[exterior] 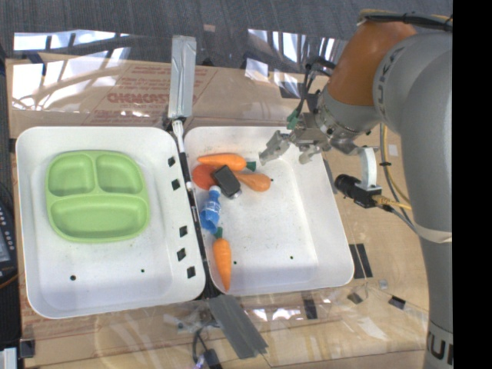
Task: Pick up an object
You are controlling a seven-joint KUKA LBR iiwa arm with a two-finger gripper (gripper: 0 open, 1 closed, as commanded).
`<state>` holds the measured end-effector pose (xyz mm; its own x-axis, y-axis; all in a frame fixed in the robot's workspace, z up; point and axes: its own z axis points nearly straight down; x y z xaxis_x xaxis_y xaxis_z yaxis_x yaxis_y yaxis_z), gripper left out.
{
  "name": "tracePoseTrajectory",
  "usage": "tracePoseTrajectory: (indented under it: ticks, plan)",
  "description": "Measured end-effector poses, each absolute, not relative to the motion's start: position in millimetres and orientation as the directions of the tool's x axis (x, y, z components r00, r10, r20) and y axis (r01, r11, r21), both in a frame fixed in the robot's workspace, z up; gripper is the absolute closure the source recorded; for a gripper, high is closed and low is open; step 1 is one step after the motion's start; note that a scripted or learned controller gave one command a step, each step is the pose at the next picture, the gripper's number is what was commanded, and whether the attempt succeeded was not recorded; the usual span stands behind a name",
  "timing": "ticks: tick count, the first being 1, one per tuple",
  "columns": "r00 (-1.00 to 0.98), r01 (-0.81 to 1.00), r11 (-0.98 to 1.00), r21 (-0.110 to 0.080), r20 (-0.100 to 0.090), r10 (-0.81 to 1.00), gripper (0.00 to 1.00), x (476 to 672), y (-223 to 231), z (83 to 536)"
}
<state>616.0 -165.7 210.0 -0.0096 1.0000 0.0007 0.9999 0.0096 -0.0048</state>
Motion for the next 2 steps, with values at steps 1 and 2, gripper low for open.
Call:
tracePoseTrajectory:
  ticks: [1, 2]
  plan:
    - [-0.058, 0.998, 0.058, -0.011, 0.002, 0.998, 0.0, 652.1, -130.6, 99.3]
    - [-0.022, 1.0, 0.022, -0.005, 0.0, 1.0, 0.0, 640.8, -98.0, 90.8]
